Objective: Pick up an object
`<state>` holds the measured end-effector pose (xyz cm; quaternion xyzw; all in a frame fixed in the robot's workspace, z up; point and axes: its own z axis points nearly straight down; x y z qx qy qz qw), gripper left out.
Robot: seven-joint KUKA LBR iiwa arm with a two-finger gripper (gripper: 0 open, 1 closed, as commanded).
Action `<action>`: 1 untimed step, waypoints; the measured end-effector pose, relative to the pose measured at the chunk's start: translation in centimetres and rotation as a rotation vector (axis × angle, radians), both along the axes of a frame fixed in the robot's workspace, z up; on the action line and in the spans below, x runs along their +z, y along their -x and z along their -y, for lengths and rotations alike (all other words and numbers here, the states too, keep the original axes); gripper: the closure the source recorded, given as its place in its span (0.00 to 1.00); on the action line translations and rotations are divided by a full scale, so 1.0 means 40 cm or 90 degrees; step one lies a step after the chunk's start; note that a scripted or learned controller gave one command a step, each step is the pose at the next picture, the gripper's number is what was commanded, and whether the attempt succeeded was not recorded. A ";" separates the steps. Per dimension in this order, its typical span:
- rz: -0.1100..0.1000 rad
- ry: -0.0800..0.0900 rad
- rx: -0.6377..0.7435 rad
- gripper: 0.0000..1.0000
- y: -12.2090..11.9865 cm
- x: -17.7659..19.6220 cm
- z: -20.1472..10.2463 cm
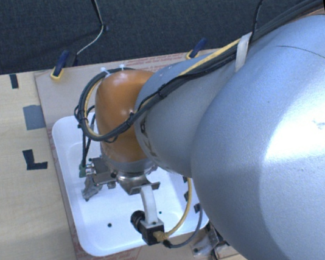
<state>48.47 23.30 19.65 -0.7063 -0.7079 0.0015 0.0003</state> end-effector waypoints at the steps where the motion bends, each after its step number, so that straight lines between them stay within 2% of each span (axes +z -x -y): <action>1: 0.000 0.000 0.000 0.00 0.000 0.000 0.000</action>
